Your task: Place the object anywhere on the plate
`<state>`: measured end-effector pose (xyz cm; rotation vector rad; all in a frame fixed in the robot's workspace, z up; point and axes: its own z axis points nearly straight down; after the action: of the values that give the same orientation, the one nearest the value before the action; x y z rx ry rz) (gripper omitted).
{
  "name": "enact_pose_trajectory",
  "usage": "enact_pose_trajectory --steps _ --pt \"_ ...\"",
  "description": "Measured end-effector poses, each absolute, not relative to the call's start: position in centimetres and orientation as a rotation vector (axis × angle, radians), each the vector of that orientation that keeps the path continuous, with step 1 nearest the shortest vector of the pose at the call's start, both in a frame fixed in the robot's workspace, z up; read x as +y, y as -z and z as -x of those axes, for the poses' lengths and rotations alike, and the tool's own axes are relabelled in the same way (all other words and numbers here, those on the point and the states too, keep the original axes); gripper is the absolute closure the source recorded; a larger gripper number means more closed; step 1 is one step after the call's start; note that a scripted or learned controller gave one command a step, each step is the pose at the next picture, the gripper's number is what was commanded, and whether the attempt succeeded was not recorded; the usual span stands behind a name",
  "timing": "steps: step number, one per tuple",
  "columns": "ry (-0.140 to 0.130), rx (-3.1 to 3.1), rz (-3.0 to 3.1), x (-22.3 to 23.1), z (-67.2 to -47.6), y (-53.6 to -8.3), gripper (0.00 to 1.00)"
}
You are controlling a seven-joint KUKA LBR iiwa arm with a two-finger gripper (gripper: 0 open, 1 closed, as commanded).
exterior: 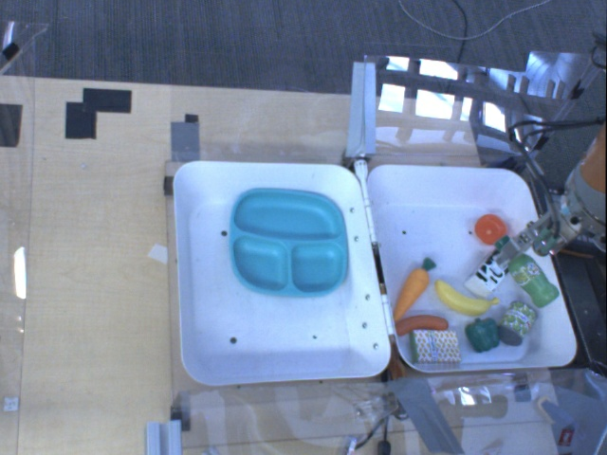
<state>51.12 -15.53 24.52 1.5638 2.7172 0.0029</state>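
Front of right bin: a patterned box (435, 346) sits nearest the camera, with a sausage (421, 324) just behind it and a dark green pepper (482, 335) and a small can (518, 320) off to its right.
Rest of the pile: carrot (413, 289), banana (465, 299), orange ball (490, 227), a green bottle (531, 281) — all crowded together.
Gripper: the gripper (536, 240) hovers at the right bin's (446, 192) far right side, right over a white carton (489, 271); can't tell if it's gripping or loose.
Likely target: that carton, I'd guess — nothing's visibly held.
Plate: the blue divided plate (289, 241) lies in the left bin (209, 330), well apart.
How to do it well: come down straight, pinch the carton across its narrow sides, avoid nudging the bottle beside it, lift clear of the divider before swinging over.
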Motion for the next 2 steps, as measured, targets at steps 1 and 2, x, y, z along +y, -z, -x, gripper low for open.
enact_pose_trajectory --steps 1,2 --pt "-0.002 2.778 -1.452 -15.1 -53.4 -27.1 1.0" --pt "-0.004 2.77 -1.467 -11.8 -56.0 -29.8 1.0"
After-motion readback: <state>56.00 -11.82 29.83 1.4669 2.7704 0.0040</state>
